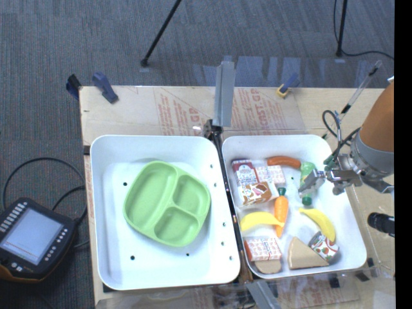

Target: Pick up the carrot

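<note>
Carrot (280, 208) lies in the right bin (356, 227), near its middle, green top pointing away from the camera, tip touching a banana (259, 221). Tool (311, 182) hangs over the bin's right half, beside a green item (308, 171); cannot tell finger spread. Left bin (106, 172) holds a green divided plate (168, 203).

— Where does the arm (380, 131) come in?
— From the right edge of the camera view, orange band uppermost, the grey wrist section just below it, reaching leftward.
— And the gripper (311, 184)?
— It sticks out to the left of the wrist, low and roughly level, its dark fingers pointing left.
— Open or closed?
— The fingers are too small and dark to tell.
</note>
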